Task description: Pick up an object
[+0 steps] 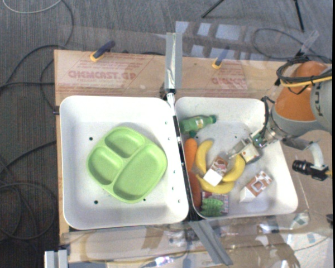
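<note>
The right bin [279,205] holds a pile of items. A curved yellow banana [203,154] lies in its middle, with a small white and red box [216,170] resting on it. An orange carrot [191,166] lies along the bin's left wall. Near the far left corner a green bottle [198,121] lies on its side. A green packet [213,205] sits at the near edge, and a small red and white carton [258,184] at the near right. My gripper [240,149] reaches in from the right, low over the banana's right end, just right of the small box.
The left bin [72,205] holds a light green divided plate [127,164]. A metal divider runs between the two bins. The arm's orange band [296,94] hangs over the right bin's far right corner. Cables lie on the floor beyond the bench.
</note>
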Robot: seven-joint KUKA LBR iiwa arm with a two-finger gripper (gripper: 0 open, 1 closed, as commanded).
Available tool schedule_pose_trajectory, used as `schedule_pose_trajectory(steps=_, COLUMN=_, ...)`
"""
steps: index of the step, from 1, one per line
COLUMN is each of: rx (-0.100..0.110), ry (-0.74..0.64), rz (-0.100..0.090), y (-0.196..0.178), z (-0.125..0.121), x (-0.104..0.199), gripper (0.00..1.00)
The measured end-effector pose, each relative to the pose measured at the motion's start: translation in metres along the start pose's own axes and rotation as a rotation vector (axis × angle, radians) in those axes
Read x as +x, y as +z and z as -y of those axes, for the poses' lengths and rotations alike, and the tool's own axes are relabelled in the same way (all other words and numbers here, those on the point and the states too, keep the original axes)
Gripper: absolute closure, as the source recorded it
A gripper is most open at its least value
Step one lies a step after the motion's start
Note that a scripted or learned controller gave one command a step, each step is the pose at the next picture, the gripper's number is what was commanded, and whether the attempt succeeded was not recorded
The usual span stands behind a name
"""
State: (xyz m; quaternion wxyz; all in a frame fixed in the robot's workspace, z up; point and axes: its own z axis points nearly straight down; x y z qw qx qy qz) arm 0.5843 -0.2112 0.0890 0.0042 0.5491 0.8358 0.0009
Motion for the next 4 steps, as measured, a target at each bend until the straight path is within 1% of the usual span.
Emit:
schedule_pose_trajectory(steps=1, rx=-0.008, ry=0.000, rz=0.003, y=-0.012, z=-0.003, x=0.000, gripper=1.00)
schedule_pose_trajectory(steps=2, rx=0.006, ry=0.051, rz=-0.005, y=-0.097, z=-0.054, x=0.040, gripper=1.00)
schedule_pose_trajectory(steps=3, rx=0.007, ry=-0.048, rz=-0.006, y=-0.101, z=-0.041, x=0.111, gripper=1.00)
schedule_pose_trajectory(steps=4, rx=0.008, ry=-0.091, rz=-0.007, y=-0.108, z=-0.037, x=0.175, gripper=1.00)
